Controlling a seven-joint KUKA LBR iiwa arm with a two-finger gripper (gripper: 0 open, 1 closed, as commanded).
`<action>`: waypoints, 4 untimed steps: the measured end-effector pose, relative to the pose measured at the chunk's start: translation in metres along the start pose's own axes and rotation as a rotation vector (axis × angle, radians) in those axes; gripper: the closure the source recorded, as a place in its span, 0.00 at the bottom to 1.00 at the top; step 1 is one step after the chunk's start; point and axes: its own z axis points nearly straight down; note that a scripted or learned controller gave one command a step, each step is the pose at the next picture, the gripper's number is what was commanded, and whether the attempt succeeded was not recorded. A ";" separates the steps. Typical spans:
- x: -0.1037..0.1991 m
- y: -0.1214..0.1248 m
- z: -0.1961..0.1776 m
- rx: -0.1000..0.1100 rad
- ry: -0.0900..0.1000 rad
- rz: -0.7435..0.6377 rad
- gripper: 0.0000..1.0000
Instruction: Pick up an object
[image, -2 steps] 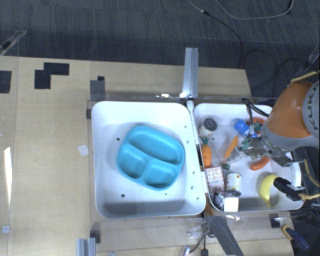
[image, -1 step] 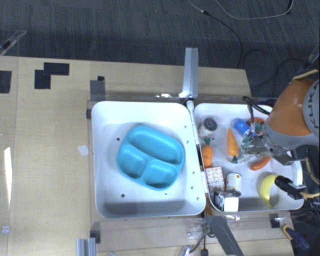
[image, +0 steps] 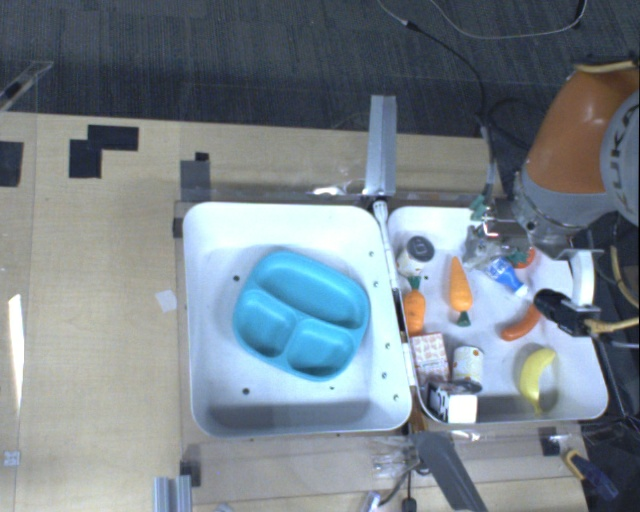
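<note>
In the right bin (image: 590, 405), at the upper right of the frame, the gripper (image: 492, 240) hangs low over the far wall, just beside a small blue-and-white packet (image: 505, 273). Whether its fingers are apart or together I cannot tell. Nothing looks lifted, so the pick seems not yet made. The carrot (image: 459, 287), the banana (image: 537, 374) and a red sausage-like toy (image: 520, 324) lie apart on the floor, with open room between them. The left bin (image: 210, 300) bears a blue divided tray (image: 301, 313).
</note>
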 end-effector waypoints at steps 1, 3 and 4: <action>0.035 0.033 0.048 0.002 0.000 -0.219 1.00; 0.039 0.087 -0.158 -0.002 -0.001 -0.338 1.00; 0.004 0.082 -0.070 0.000 0.000 -0.602 1.00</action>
